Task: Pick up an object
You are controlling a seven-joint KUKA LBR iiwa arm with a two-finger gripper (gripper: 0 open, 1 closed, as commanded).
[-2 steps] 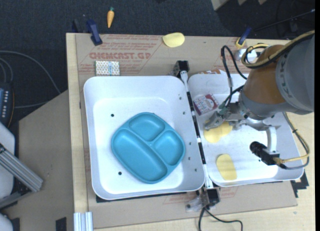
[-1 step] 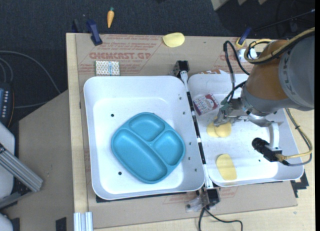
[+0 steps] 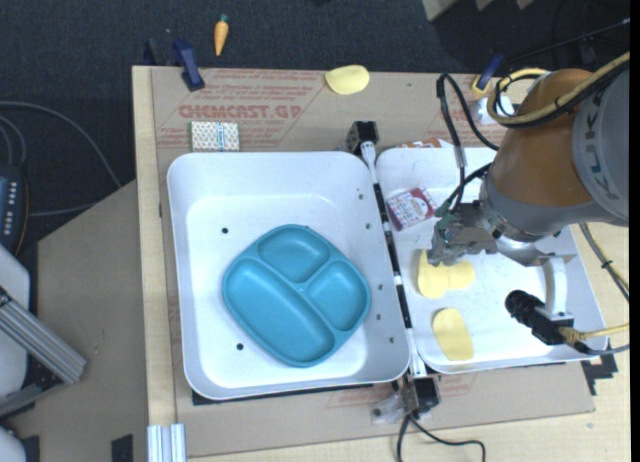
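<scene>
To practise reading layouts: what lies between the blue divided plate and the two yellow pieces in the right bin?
In the camera view, the bins' adjoining white rims separate the blue plate from the yellow pieces.

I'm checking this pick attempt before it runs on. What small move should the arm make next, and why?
Probably lower the hand straight down, then close. It sits right above the upper yellow piece in the right bin, with nothing visibly gripped yet.
</scene>
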